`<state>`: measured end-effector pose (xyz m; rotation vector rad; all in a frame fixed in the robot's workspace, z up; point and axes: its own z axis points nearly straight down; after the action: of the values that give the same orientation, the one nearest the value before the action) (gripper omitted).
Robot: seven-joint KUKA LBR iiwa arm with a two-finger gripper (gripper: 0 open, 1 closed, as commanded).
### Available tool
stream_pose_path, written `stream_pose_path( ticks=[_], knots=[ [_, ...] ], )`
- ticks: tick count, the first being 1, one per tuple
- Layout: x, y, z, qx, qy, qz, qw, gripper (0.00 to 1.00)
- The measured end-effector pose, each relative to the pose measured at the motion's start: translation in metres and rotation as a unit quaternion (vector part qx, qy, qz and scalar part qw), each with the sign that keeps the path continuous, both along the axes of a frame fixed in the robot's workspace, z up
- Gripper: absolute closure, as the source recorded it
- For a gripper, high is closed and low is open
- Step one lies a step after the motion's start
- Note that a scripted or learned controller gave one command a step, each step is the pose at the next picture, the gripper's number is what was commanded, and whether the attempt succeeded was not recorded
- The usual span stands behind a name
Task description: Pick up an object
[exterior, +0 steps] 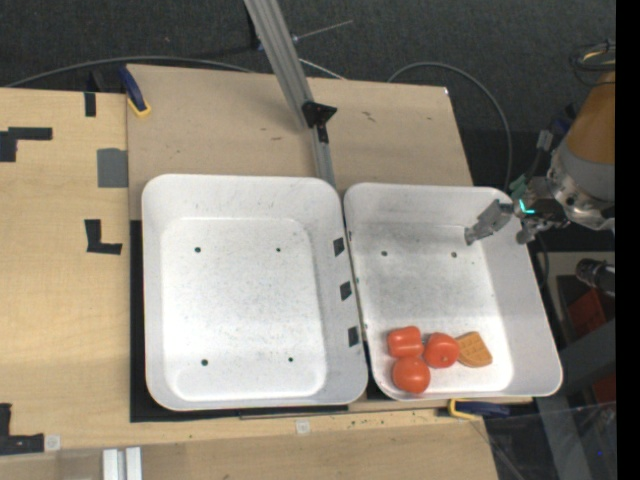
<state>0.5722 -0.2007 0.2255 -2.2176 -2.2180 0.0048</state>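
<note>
Bench bin [520, 298]: tomatoes [420, 353] below fingers [487, 222].

1. Even, soft overhead light; my white bins [240, 198] glow bright, nearly washed out.
2. Faint shadows along the bin walls.
3. Picture's grainy, and I'm slightly blurred at the edges.

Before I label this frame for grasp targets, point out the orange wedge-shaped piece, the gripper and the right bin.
orange wedge-shaped piece [474, 350]: camera view, middle of its top face.
gripper [506, 222]: camera view, midway between its fingertips.
right bin [420, 283]: camera view, bare stretch of its floor.
</note>
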Motion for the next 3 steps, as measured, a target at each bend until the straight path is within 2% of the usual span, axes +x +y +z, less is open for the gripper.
stream_pose_path(
  ticks=[1,2,3],
  knots=[
    [0.001,0.0,0.003,-0.0007,-0.002,0.001,1.0,0.0],
    [0.001,0.007,-0.06,-0.0002,0.001,0.001,1.0,0.0],
    [-0.005,-0.001,-0.113,-0.0006,0.0,0.0,1.0,0.0]
  ],
)
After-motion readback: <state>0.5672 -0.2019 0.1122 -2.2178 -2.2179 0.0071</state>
